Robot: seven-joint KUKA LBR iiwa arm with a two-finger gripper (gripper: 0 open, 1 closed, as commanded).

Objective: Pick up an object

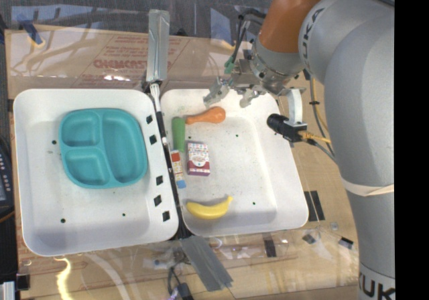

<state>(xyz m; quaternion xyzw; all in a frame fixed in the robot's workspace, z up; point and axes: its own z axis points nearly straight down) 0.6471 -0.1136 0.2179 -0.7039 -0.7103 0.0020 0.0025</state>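
Observation:
My gripper (231,96) hangs over the back edge of the right bin (281,178), its two fingers spread open with nothing between them. Just below it lies an orange drumstick-shaped toy (208,116). A green stick (179,134) lies along the bin's left wall, with a small red and white marker (177,165) below it. A small red and white box (198,159) sits near the bin's middle. A yellow banana (208,207) rests by the front wall.
The left bin (40,218) holds a teal divided plate (103,146). A grey divider bar (157,44) rises behind the seam between the bins. The big grey arm (355,91) covers the right side of the bench.

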